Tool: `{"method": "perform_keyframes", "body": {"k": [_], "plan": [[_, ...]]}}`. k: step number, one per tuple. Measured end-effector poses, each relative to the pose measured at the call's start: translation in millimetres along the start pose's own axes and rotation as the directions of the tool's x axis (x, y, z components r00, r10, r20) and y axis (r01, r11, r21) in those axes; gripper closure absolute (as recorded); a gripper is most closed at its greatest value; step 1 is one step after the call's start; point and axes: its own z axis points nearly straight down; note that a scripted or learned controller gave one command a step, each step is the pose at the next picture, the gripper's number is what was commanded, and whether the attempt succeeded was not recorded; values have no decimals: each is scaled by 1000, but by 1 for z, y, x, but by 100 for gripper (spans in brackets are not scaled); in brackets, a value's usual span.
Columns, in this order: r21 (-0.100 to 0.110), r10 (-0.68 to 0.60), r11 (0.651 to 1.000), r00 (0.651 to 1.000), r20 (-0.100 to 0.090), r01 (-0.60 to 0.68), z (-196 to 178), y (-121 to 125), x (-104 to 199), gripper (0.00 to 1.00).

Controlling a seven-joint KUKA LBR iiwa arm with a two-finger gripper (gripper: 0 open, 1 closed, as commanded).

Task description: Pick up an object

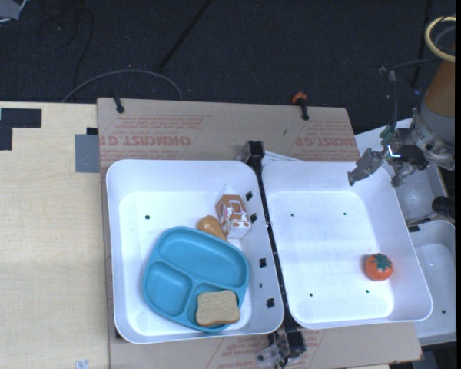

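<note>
One gripper [382, 166] above right bin [415, 241]

Arm: you see the gripper [382, 164] up high at the far right corner of the right bin [415, 252], with nothing between its spread fingers.
Right bin: a small orange tomato toy [377, 267] sits near its right wall.
Left bin [127, 206]: you see a blue tray [184, 271] with a slice of bread [217, 308] in its near corner.
Beside the tray: an orange lump [210, 226] and a small brown-and-white packet [233, 214], touching.
</note>
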Motion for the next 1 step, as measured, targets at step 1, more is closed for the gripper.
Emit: {"method": "perform_keyframes", "body": {"k": [1], "plan": [[-13, -2, 1000, 1000, 3, 2, -7, 2, 0, 0]]}}
